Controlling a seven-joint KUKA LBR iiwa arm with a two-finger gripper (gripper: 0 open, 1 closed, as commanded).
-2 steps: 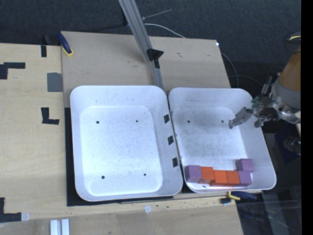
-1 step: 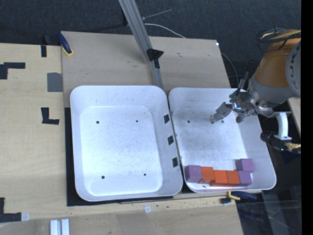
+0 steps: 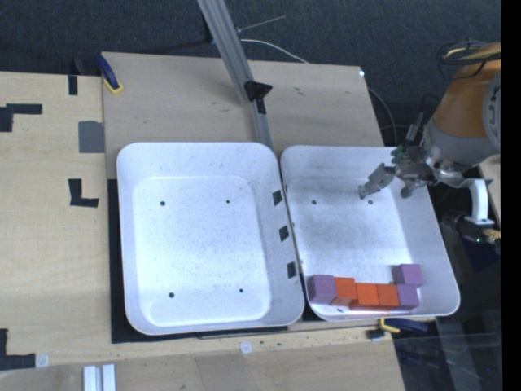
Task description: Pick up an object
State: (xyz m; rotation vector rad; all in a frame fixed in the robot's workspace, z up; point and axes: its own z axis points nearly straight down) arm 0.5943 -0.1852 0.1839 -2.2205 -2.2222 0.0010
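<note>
Nearest the camera, at the surface's near edge, small metal fittings (image 3: 99, 375) sit beside a yellow-and-blue clip (image 3: 400, 327) that lies just below the right bin's near rim. Blocks line the near wall of the right bin (image 3: 423, 218): a purple block (image 3: 322, 287) at the left end, then orange blocks (image 3: 368, 294) in a row, then two purple blocks stacked or stepped at the right end, the upper purple block (image 3: 407, 274) sitting slightly farther back than the lower purple block (image 3: 408, 296). All of them touch their neighbours and rest against the bin's near rim, well apart from the tool.

The left bin (image 3: 130, 218) lies just beside the right one, their rims touching along the middle, where three small black tabs (image 3: 283, 232) show.

The tool (image 3: 383, 182) hangs over the far part of the right bin, reaching in from the right on the arm (image 3: 468, 116), whose orange band is at the frame's right edge. Whether the tool is spread or pressed together cannot be told; nothing is seen in it.

A slanted metal rail (image 3: 228, 43) runs from the far edge down to the gap between the bins. Black tape marks (image 3: 77, 192) dot the wooden surface (image 3: 49, 243) to the left.
</note>
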